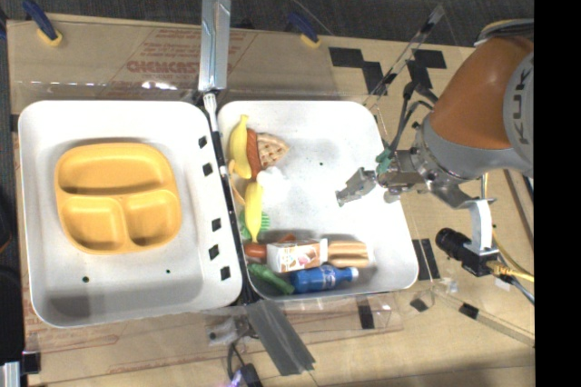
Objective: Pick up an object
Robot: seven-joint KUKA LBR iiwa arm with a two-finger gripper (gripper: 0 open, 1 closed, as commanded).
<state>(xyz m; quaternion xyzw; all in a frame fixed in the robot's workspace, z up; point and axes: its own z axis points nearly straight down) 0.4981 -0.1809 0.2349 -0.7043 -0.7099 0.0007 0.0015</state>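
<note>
The right white bin point(363, 117) holds toy food along its left and front sides. A yellow banana point(238, 147) and a brown waffle-like slice point(270, 148) lie at the back left. Below them is a second yellow piece point(254, 202). At the front lie a white carton with red print point(298, 256), a hot dog in a bun point(349, 250), a blue bottle point(323, 278) and a green piece point(270, 280). My gripper point(352, 189) hangs over the bare right part of this bin, apart from every object, with nothing seen in it.
The left white bin point(36, 131) bears a yellow divided tray point(116, 194). A grey metal bar point(214, 40) stands behind the gap between the bins. My arm point(477, 117) reaches in over the right bin's right rim.
</note>
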